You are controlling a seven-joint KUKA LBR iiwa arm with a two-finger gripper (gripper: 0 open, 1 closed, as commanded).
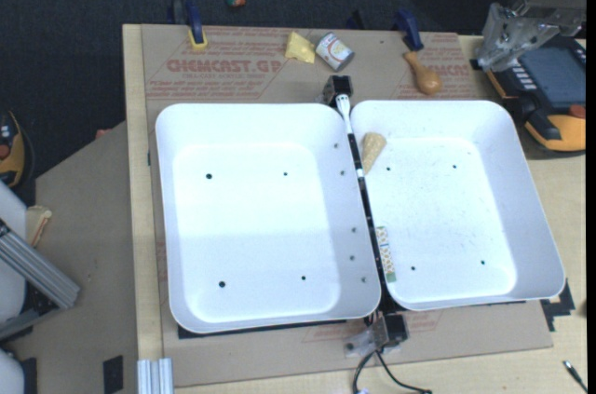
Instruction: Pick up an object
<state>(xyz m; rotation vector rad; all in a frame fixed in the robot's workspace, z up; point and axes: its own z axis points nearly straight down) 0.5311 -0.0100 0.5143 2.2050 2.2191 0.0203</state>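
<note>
Item one: a small tan cone-shaped piece (372, 147) in the right bin (521, 197), at its near-left corner against the dividing rims, long axis running slantwise, wide end up-right and narrow end pointing down-left toward the left bin (186, 197). Item two: my claw (507, 38), hanging beyond the right bin's far right corner over the bench; its opening I cannot tell.

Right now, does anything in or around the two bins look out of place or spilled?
Yes. Several objects lie on the board behind the bins: a yellow piece, a small box and a wooden-looking piece. A tan object sits at the right bin's left wall, and dark specks dust its floor.
</note>
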